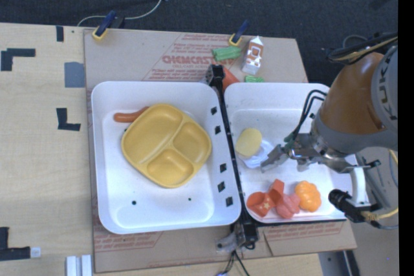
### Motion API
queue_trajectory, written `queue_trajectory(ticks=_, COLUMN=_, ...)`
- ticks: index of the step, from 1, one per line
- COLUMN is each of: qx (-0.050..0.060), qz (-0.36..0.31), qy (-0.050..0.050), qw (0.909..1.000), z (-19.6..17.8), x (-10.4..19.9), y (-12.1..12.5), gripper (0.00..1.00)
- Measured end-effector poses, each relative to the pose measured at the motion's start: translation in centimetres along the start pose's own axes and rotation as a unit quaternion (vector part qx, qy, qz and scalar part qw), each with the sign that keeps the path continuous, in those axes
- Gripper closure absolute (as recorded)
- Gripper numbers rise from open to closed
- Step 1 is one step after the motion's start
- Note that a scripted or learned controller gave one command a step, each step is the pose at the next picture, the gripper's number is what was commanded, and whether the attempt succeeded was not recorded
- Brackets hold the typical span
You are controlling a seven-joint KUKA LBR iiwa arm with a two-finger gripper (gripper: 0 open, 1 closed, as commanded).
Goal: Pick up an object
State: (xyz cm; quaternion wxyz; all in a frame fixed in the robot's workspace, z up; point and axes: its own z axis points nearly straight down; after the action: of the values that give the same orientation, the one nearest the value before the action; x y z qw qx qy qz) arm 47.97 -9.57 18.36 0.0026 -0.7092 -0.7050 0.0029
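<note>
While the grey arm with its orange band [352, 100] leans in over the right-hand shallow white bin [259, 97], that bin serves as the landmark for everything else. Along its near edge lie a red tomato-like toy [260, 203], a pinkish-red blocky piece [283, 198] touching it, and an orange pepper-shaped toy [308, 196] just beside that. Further in, near the bin's left wall, a pale yellow round toy [249, 141] rests against a small white object [260, 156]. The two-finger gripper [291, 155] sits low over the bin's middle, one dark finger [274, 156] reaching toward the white object; whether the claw is wide, narrow or gripping anything cannot be told from this angle.

Left of the landmark bin, touching it along a shared edge, stands the second white bin [107, 158], which holds a yellow divided plastic plate [166, 144] with an orange sausage-like toy [129, 116] poking out from under its far-left side. Beyond the landmark bin's far rim, on the brown cardboard sheet [168, 55], lie a green flat piece [226, 53], a small white and red carton [253, 53] and an orange-red carrot-like toy [228, 77].
</note>
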Motion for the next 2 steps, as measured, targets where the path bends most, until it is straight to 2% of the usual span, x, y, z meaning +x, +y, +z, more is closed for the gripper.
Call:
queue_trajectory(ticks=1, qx=-0.005, qz=-0.001, qy=-0.003, qw=1.0, z=3.6, x=-12.2, y=10.9, gripper=0.0)
queue_trajectory(ticks=2, qx=0.001, qz=-0.003, qy=0.002, qw=1.0, z=6.5, x=-9.1, y=3.8, gripper=0.0)
